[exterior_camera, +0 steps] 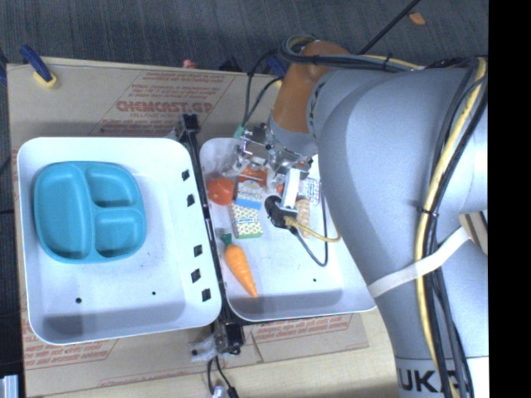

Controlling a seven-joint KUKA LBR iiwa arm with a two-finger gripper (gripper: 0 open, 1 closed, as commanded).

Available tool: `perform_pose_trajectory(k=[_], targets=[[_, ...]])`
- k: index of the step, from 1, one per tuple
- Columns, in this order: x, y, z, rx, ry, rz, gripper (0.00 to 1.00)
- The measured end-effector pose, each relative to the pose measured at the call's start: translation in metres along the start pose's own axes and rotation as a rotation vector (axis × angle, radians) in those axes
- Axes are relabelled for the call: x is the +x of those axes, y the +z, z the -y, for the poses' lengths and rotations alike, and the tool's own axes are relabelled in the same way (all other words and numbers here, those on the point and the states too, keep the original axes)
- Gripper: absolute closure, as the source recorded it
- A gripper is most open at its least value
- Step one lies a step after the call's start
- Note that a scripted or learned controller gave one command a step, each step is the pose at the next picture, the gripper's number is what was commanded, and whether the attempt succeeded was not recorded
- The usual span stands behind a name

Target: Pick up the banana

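Sitting in the left bin is a blue divided plate. Over in the right bin lie a carrot, a tomato and small boxes. Above them hangs the gripper; I cannot tell its fingers' state, nor spot the banana.

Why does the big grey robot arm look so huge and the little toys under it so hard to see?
In the camera view the arm sits closest to the lens, so it looms large and covers part of the right bin; the small items under the gripper look soft and jumbled, while the carrot and blue tray are evenly lit and clear.
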State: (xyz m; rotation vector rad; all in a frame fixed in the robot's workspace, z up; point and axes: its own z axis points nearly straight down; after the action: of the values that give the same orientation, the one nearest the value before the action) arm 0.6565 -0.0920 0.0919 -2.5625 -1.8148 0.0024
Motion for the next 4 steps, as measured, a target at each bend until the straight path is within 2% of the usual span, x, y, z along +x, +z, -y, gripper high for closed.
perform_pose_trajectory(k=[1,2,3,4], targets=[[-0.005,0.000,-0.001,0.003,0.522,0.000,0.00],[-0.008,0.001,0.010,0.007,0.628,0.001,0.00],[-0.007,-0.009,0.011,0.013,0.621,0.002,1.00],[-0.040,-0.172,0.012,0.002,0.461,0.000,1.00]])
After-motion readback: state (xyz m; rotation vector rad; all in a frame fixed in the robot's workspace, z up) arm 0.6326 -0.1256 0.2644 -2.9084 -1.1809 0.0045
